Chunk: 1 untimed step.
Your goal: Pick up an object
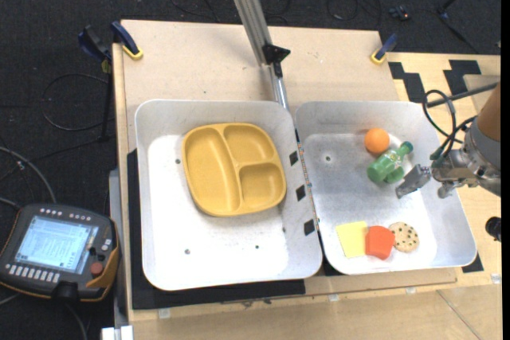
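Positioned low over the right white bin [446, 243], the gripper [413, 181] is seen just right of the green plastic bottle [389, 165]; whether anything is held cannot be told. An orange ball [377, 141] lies just beyond the bottle. A yellow divided plate [234, 168] sits in the left bin [159, 251].

- yellow divided plate [235, 169]: smooth matt plastic
- white bins [215, 259]: smooth, faint sheen
- table [199, 64]: bare matt wood board
- green bottle [389, 164]: glossy plastic
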{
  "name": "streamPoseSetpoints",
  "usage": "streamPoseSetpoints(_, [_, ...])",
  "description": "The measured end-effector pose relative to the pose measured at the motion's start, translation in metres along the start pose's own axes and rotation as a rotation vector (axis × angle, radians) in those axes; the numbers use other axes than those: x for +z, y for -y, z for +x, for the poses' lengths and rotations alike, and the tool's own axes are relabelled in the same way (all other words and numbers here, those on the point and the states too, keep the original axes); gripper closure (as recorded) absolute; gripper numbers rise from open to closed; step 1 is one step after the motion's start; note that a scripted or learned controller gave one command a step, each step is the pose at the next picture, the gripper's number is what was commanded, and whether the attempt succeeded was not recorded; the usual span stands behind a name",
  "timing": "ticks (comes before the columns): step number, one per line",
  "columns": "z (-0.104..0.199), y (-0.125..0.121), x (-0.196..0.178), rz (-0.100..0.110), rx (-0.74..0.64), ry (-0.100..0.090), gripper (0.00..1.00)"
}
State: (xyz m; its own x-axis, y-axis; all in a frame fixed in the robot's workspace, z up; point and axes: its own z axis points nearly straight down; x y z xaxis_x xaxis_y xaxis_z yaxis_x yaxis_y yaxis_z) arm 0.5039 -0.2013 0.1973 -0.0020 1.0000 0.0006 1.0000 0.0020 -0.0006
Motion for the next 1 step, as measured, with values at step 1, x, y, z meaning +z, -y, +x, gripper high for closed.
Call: streamPoseSetpoints(1, [-0.0001, 0.0, -0.0001, 0.0, 0.001, 0.0, 0.0])
